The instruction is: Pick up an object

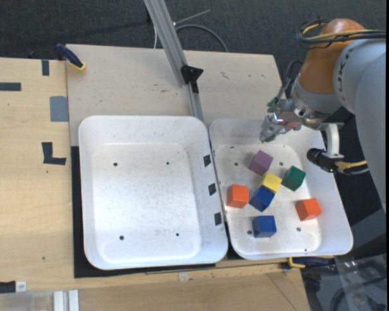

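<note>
Looking down, we see the pincer [270, 133] over the far edge of the right bin [330, 238]; we cannot tell its opening. Just below it lies a purple cube [261, 162], with yellow [271, 182], green [294, 177], blue and orange cubes further below.

Six blocks [270, 184] lie clustered in the right bin [330, 238], beside the left bin [91, 173].

Two white bins [91, 135] of smooth, slightly speckled plastic; matt pale wood surface [26, 193]; brushed-metal rail [165, 24]; matt coloured cubes [264, 226]; glossy orange band [324, 67] on the smooth grey arm [369, 76].
</note>
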Controlling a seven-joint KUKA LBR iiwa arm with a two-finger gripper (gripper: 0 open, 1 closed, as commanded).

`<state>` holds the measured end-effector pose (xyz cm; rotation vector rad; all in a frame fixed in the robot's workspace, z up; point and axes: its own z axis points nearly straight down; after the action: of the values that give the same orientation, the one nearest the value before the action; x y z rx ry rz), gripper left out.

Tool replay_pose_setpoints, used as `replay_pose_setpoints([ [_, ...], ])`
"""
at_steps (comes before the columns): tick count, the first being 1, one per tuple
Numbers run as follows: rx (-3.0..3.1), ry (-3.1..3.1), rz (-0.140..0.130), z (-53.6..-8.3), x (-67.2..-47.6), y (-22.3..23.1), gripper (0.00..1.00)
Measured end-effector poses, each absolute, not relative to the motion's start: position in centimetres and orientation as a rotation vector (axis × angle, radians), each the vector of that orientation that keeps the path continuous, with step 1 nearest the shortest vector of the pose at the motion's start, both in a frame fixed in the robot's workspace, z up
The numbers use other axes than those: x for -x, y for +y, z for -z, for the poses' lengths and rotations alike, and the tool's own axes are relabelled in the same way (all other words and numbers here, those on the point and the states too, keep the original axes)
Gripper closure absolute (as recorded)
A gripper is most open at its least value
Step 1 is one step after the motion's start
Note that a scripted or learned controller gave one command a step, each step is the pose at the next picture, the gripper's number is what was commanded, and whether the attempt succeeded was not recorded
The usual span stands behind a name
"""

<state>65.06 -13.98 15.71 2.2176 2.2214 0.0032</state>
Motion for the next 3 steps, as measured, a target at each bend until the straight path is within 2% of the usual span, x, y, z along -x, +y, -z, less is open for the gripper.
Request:
replay_pose_setpoints([
  [2,-2.218,2.221,-0.004,-24.3,-65.1,-13.0,1.0],
  [3,-2.215,2.23,-0.001,-25.0,-65.0,-7.4,1.0],
])
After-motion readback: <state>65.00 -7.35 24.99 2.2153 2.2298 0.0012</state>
